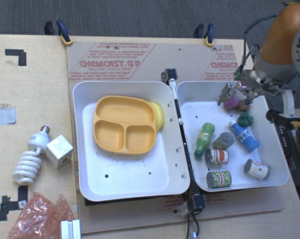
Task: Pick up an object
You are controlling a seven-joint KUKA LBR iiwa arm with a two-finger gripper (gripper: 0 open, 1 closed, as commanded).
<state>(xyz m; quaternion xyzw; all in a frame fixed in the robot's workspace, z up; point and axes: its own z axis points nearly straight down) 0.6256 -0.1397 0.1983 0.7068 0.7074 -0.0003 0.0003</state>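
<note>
So the gripper [234, 94] is parked low over the back right corner of the right bin [190, 133], right on top of a small purple object [232, 103]. Its metal fingers sit on either side of that purple thing, but whether they're actually clamped on it or just spread around it is impossible to tell from this angle, so no claim that it's holding anything.

The key relation: the purple object sits directly under the gripper, peeking out just toward the bin's front. It's a little lumpy blob with no obvious long axis, so finger orientation probably doesn't matter much. If that's the target, the move looks like a straight close-and-lift, no sideways travel needed.

Other candidates are close by: a dark green lump [245, 119] just in front and to the right, then a blue bottle [244, 136] lying at an angle. Further toward the front of the bin are a green bottle [204, 139], a red-labelled can [218, 157], a green can [219, 179] and a white cup [256, 169] on its side.

The left bin [85, 148] has a yellow divided tray [124, 124].
</note>
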